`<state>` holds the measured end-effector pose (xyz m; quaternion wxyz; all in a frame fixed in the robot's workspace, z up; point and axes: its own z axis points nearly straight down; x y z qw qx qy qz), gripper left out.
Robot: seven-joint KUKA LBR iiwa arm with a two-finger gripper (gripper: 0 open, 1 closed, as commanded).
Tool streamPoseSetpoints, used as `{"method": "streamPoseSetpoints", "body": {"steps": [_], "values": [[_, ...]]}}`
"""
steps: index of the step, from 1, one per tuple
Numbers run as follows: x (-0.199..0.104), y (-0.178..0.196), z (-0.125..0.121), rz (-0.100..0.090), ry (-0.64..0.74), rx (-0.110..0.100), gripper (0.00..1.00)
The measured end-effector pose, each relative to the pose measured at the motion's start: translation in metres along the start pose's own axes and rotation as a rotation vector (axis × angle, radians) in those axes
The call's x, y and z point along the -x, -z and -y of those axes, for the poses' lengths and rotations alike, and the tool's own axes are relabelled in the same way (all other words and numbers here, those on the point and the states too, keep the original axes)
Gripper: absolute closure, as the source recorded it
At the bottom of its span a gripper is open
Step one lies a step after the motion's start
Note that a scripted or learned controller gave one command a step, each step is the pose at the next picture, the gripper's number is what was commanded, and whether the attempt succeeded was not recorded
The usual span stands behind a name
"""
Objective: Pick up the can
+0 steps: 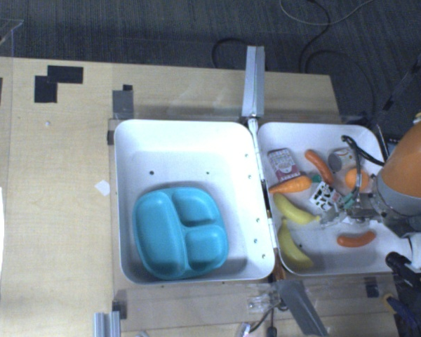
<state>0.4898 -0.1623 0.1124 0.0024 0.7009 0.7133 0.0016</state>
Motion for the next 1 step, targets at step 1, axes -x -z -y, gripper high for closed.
{"method": "streamPoseSetpoints", "body": {"steps": [1], "values": [[0.0084, -0.0236, -0.0757, 0.002, -0.084, 0.008, 0.00]]}}
